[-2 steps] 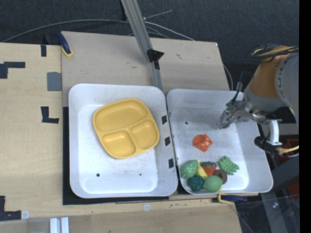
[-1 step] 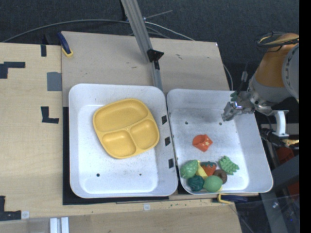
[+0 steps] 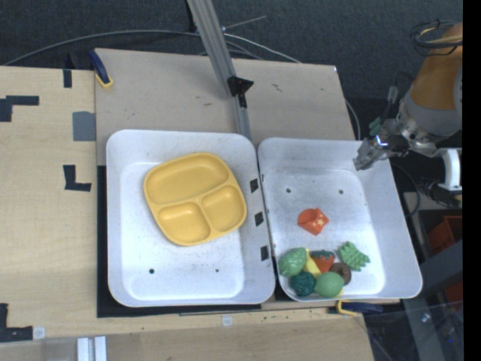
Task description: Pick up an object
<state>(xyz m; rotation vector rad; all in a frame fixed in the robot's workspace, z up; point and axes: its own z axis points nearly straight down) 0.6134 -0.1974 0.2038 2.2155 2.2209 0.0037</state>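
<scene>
The right bin (image 3: 376,201) holds an orange-red block (image 3: 313,219) near its middle. Along its near edge lies a cluster of small toy foods: a light green piece (image 3: 293,261), a red and yellow piece (image 3: 322,260), a dark teal piece (image 3: 304,283), a green ball (image 3: 328,284), a brown piece (image 3: 343,271) and a leafy green piece (image 3: 353,255). My gripper (image 3: 367,155) hangs over the far right rim of this bin, well away from every object. Nothing shows between its fingers.
A yellow divided plate (image 3: 195,198) lies in the left bin (image 3: 128,224). A grey metal post (image 3: 218,47) slants up from the gap between the bins at the back. A blue and yellow clamp (image 3: 100,69) grips the far left bench corner.
</scene>
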